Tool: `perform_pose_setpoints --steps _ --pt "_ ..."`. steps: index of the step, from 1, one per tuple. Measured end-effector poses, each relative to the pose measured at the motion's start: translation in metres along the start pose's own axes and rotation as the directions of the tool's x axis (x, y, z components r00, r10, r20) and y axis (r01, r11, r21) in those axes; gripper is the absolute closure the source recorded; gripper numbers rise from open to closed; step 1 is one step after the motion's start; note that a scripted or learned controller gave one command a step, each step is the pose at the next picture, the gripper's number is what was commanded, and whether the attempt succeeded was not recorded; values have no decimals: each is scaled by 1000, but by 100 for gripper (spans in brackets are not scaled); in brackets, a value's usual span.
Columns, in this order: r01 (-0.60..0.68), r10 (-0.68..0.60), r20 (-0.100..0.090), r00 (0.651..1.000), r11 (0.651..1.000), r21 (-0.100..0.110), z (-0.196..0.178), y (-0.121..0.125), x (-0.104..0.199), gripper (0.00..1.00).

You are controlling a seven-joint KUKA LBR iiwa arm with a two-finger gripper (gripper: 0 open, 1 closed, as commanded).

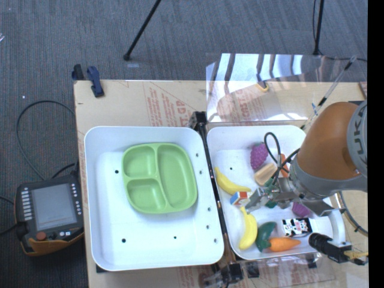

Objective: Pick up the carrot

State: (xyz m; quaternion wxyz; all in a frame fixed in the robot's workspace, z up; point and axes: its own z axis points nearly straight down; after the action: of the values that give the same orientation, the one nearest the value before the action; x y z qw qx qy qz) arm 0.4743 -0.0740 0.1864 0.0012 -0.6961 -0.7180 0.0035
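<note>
Clearly not yet picked: small orange plastic carrot with green top (281, 243) lies at near edge of right white bin (240, 135), well below two-finger gripper (259, 198); whether gripper is wide or narrow, cannot tell. Whole pick left, I judge. Count: one carrot, two yellow bananas (230, 183), two bins, one green divided plate (160, 177) in left bin.

Dark letters "UK" (358, 138), cut off by the frame, stand on the arm's grey casing (360, 125) at the right edge. Red printing (175, 105) runs across the brown cardboard sheet (144, 101) on the tabletop behind the bins, seen upside down and too blurred to make out. The small black-and-white carton (297, 226) in the right bin (240, 138) bears markings that cannot be read.
</note>
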Motion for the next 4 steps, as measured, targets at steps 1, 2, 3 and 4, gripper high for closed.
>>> perform_pose_setpoints --steps 1,2,3,4 --pt "-15 15 -1 1000 1000 -5 -24 26 -89 0" --pt "-90 90 8 996 995 -40 69 25 -119 0" --pt "-306 307 4 952 950 -54 78 49 -52 0" --pt "-214 214 -4 977 977 -14 98 4 -14 0"
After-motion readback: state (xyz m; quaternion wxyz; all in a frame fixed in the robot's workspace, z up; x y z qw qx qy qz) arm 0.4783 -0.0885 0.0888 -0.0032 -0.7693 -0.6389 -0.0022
